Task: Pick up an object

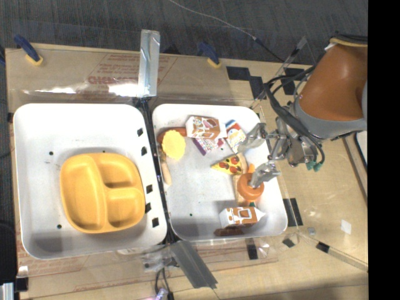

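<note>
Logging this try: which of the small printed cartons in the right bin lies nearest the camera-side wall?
The white and orange carton by the right bin's near wall, just below the orange cup; the other cartons lie along the far side.

Two shallow white plastic bins (pixel 37 242) — the nine-o'clock one holds a yellow divided tray (pixel 102 191). The other: a yellow round lump (pixel 174 145), an orange cup (pixel 250 189), a pizza-print wedge (pixel 230 164), and white-brown printed cartons (pixel 205 130) — on a tan counter (pixel 325 217).
</note>
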Motion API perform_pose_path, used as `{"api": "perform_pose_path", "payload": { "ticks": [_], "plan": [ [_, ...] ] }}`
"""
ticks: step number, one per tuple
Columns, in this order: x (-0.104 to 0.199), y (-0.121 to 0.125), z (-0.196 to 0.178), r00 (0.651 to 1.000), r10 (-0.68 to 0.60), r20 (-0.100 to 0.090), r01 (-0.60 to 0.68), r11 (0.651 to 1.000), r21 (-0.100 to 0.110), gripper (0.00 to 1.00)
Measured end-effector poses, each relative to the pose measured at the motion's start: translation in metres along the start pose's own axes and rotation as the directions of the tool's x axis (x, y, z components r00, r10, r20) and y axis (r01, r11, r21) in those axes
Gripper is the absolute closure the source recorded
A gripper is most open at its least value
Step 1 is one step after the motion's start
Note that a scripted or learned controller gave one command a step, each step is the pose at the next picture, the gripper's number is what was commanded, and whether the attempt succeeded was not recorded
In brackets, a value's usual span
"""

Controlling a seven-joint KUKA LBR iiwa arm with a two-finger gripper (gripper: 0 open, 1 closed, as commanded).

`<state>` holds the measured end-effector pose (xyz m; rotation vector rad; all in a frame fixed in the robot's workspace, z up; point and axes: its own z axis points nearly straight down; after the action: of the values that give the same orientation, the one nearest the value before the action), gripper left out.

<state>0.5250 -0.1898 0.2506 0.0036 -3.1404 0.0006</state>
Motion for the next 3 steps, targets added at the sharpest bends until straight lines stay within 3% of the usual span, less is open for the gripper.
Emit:
{"api": "perform_pose_path", "payload": {
  "ticks": [1, 2, 3],
  "plan": [
    [0.009, -0.010, 0.111, 0.996, -0.083, 0.027, 0.083, 0.997, 0.009, 0.00],
    [0.006, -0.011, 0.132, 0.998, -0.070, 0.006, 0.070, 0.998, 0.001, 0.00],
    [0.004, 0.029, 0.156, 1.000, 0.005, 0.009, -0.005, 1.000, -0.002, 0.00]
  ]
}}
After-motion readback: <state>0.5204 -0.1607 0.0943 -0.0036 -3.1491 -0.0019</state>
